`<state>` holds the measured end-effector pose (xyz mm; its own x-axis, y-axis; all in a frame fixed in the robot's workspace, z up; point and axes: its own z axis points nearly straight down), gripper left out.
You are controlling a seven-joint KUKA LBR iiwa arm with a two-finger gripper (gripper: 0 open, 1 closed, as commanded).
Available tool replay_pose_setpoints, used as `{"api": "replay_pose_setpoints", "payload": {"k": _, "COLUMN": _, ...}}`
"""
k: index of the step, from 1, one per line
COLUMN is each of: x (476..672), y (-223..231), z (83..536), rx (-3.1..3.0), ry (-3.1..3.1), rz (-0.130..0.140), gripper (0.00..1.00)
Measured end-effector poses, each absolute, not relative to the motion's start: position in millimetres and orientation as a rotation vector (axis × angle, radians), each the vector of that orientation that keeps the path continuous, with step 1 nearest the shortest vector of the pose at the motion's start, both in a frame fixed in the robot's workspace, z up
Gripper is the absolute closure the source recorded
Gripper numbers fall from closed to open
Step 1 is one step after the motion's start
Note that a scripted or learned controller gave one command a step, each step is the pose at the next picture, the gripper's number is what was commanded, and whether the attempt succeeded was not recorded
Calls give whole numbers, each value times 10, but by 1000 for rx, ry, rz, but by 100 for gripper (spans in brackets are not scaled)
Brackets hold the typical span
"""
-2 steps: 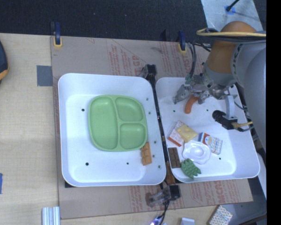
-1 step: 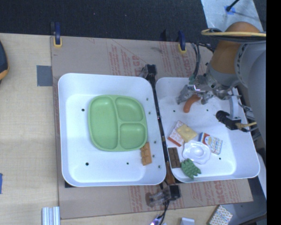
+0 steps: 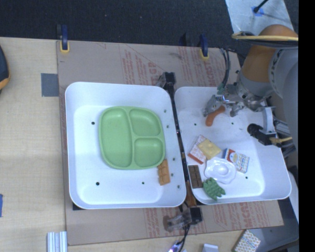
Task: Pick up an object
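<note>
White plastic forms 2 shallow bins on the bench: the left bin [image 3: 79, 140] holds a green divided plate [image 3: 131, 137], the right bin [image 3: 273, 185] a scatter of small items. A grey arm [image 3: 268, 62] reaches in from the right, its gripper [image 3: 221, 105] low over the right bin's upper part; its jaws look closed on 1 end of a small orange-brown piece [image 3: 212, 118], which angles down from them. That piece looks light, stiff and smooth, probably best pinched across its narrow middle.
</note>
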<state>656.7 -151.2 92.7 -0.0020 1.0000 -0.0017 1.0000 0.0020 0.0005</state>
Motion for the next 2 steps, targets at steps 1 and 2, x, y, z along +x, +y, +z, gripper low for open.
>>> {"api": "replay_pose_setpoints", "payload": {"k": 1, "x": 6561, "y": -1278, "z": 920, "rx": 2217, "ry": 2230, "rz": -6, "gripper": 0}}
{"api": "replay_pose_setpoints", "payload": {"k": 2, "x": 6565, "y": -1348, "z": 923, "rx": 2218, "ry": 2226, "rz": -3, "gripper": 0}}
